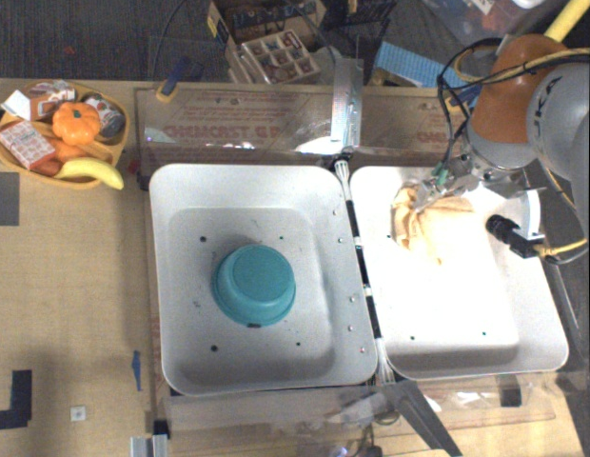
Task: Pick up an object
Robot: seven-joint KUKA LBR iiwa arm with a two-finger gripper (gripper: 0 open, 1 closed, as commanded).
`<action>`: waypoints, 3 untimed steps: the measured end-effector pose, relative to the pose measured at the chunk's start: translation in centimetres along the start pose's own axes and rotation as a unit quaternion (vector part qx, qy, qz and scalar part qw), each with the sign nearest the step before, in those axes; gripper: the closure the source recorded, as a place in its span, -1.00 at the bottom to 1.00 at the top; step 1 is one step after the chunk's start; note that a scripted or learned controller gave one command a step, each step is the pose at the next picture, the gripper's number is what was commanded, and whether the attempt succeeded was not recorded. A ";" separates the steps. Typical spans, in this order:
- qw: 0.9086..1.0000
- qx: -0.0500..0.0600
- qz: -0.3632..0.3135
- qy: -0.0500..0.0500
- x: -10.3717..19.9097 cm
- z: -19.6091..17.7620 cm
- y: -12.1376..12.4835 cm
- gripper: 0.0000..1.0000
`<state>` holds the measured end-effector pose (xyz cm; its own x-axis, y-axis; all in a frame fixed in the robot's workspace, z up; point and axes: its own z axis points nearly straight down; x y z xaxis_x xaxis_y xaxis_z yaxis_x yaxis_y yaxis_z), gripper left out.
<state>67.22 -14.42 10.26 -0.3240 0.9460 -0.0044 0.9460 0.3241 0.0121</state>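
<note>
A crumpled beige cloth lies bunched in the upper left part of the right white bin. My gripper reaches in from the right and sits at the cloth's top edge, shut on a fold of it. The fabric gathers up toward the fingertips and trails down and left from there. A teal bowl rests upside down in the middle of the left white bin, well away from the gripper.
The arm's grey body and orange band hang over the right bin's far right corner, with cables running along that bin's right rim. A basket of toy fruit stands on the bench at the far left.
</note>
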 end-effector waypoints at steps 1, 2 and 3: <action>0.991 0.004 -0.137 0.001 1.8 -5.7 0.2 1.00; 0.991 0.004 -0.134 0.002 6.0 -8.2 1.7 1.00; 0.988 0.004 -0.151 0.002 5.3 -16.2 -2.0 1.00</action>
